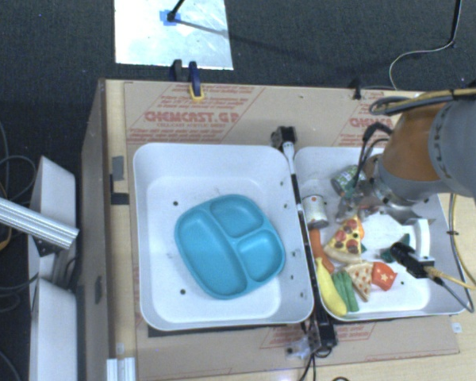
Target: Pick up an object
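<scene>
Gripper (355,198) hangs low in the right bin (436,304), just above the pizza slice (348,239); whether it is apart or together cannot be told. Banana (328,286), carrot (316,243) and can (312,211) lie beside it. The left bin (155,213) holds a blue tray (228,245).

Dark carpet-like floor (47,46) surrounds the cardboard-covered desk (222,109); 1 shiny sheet (173,22), perhaps foil, lies beyond it.
</scene>
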Available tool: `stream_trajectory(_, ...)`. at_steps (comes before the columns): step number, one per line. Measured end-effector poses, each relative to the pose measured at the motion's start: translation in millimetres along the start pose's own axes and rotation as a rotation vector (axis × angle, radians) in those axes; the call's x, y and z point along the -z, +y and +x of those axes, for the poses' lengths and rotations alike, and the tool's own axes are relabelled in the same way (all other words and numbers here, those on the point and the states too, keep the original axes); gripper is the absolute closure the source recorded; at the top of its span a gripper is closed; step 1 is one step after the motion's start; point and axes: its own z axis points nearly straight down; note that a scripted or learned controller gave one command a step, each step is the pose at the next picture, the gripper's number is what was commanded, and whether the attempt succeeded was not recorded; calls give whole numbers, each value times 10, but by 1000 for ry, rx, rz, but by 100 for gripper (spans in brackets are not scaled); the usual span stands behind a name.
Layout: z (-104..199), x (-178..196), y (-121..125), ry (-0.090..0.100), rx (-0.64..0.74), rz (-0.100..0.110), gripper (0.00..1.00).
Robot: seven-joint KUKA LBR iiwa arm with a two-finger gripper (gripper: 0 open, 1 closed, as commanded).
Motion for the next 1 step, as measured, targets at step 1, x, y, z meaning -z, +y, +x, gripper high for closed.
stream_trajectory(1, 584, 898, 259, 5, 3, 1, 100)
